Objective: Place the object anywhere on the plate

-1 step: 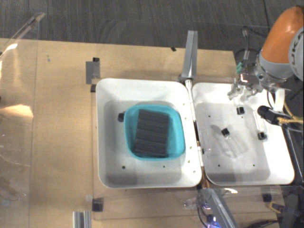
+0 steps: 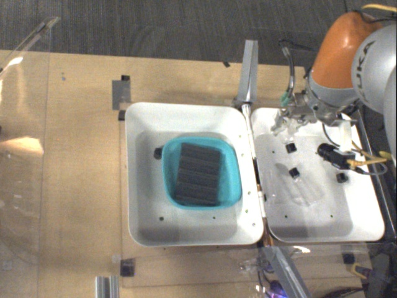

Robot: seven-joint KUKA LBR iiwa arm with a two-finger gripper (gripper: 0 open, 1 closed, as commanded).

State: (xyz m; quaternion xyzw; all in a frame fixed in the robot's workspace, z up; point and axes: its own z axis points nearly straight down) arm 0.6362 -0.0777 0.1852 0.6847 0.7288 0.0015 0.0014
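Note:
A turquoise plate (image 2: 232,177) lies in the middle of the left white bin (image 2: 142,216). A dark grey ribbed block (image 2: 198,174) rests flat on the plate, well inside its rim. The gripper (image 2: 289,118) hangs over the far left corner of the right bin (image 2: 366,228), below the arm's orange band (image 2: 338,54). It is well apart from the block and the plate, and nothing shows in it.
Small black bits (image 2: 289,146) (image 2: 294,172) (image 2: 340,177) lie in the right bin, with a faint clear shape (image 2: 307,191) near them. A black part with yellow cable (image 2: 335,156) hangs off the arm. A grey metal post (image 2: 248,73) stands behind the bins' shared wall.

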